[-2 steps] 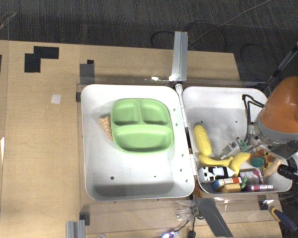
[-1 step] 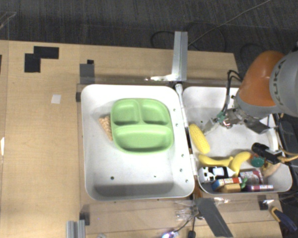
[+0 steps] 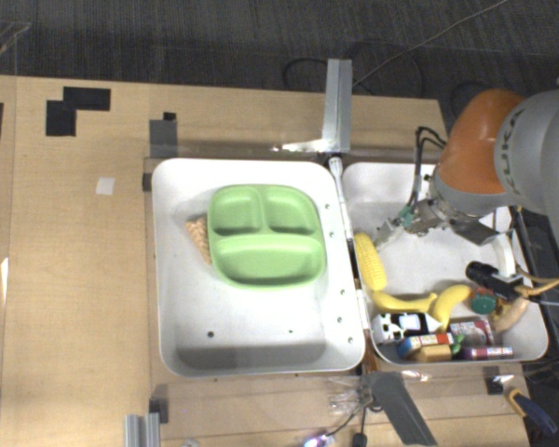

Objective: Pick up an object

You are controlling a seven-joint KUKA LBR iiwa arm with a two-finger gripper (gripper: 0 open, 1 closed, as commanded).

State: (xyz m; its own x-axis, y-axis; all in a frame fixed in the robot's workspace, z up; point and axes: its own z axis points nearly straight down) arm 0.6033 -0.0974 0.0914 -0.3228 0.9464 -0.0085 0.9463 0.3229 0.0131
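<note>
- The hand (image 3: 417, 218) hangs low over the bare upper part of the right white bin (image 3: 391, 180); whether it is apart or together I cannot tell, and nothing shows in it.
- The likely targets, a yellow corn cob (image 3: 370, 260) and a yellow banana (image 3: 427, 301), lie nearer the front, crowded among small packets.
- The grey arm (image 3: 531, 152) slants in from the right.
- A green divided plastic tray (image 3: 265, 235) fills the left white bin (image 3: 182, 277).

A wooden bench (image 3: 74, 277) bears the left bin (image 3: 182, 333) beside the right bin (image 3: 391, 189).
</note>
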